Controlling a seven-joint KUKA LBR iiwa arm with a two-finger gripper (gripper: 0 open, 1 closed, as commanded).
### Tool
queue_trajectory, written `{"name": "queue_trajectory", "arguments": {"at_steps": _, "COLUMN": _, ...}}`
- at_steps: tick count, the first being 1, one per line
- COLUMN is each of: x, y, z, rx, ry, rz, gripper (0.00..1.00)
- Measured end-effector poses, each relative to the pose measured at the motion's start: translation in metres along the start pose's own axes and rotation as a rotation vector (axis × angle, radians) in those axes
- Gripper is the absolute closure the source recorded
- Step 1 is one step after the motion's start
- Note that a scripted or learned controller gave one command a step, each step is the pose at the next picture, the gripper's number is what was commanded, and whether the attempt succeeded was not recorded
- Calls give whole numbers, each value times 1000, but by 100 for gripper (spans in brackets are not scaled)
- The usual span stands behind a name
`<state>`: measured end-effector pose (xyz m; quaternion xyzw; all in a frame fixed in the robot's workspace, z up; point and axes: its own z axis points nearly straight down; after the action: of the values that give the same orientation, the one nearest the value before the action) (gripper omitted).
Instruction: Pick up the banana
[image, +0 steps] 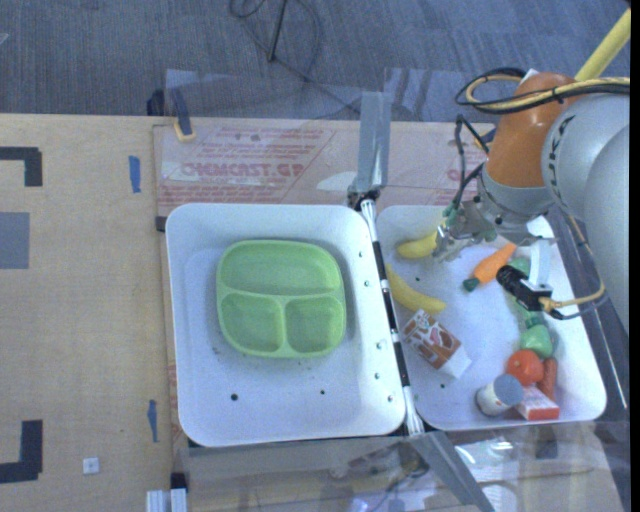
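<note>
Two yellow bananas lie in the right bin (575, 400). One banana (416, 246) is near the bin's far left corner, curved, and its right end reaches my gripper (446, 240). The other banana (412, 293) rests a little nearer, along the bin's left wall. My gripper hangs low over the right tip of the far banana, with the orange-banded wrist (525, 140) above it to the right. The gripper's body hides whether that banana's tip sits between its parts.
The left bin (190, 400) holds a green divided plate (281, 297). In the right bin are an orange carrot (492, 265), a small brown-and-white carton (435, 342), a green item (536, 339), a red tomato (523, 366), a white cup (492, 398) and a red-and-white box (540, 407).
</note>
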<state>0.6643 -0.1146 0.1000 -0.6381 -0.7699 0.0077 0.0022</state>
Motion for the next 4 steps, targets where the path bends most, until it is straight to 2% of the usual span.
{"name": "queue_trajectory", "arguments": {"at_steps": 1, "x": 0, "y": 0, "z": 0, "rx": 0, "ry": 0, "rz": 0, "gripper": 0}}
{"name": "queue_trajectory", "arguments": {"at_steps": 2, "x": 10, "y": 3, "z": 13, "rx": -5, "ry": 5, "rz": 40, "gripper": 0}}
{"name": "queue_trajectory", "arguments": {"at_steps": 3, "x": 5, "y": 1, "z": 2, "rx": -1, "ry": -1, "rz": 41, "gripper": 100}}
{"name": "queue_trajectory", "arguments": {"at_steps": 4, "x": 7, "y": 2, "z": 1, "rx": -4, "ry": 0, "rz": 40, "gripper": 0}}
